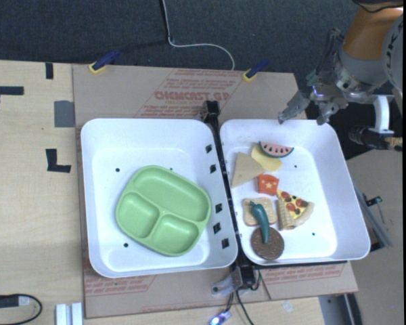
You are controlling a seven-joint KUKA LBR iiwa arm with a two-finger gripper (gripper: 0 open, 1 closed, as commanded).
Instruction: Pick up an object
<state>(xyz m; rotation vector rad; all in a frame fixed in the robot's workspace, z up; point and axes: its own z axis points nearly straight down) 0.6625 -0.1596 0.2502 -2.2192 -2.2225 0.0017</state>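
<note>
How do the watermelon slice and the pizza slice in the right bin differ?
The watermelon slice is red with a dark green rind; the pizza slice is tan with red topping. The watermelon slice lies toward the bin's far side, beside a yellow piece; the pizza slice lies nearer the camera, beside the green pepper. Both are toy foods.

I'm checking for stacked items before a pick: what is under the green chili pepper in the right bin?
The green chili pepper lies across a tan cracker-like piece, its tip reaching the brown round cookie. Whatever sits directly beneath the pepper is covered.
</note>
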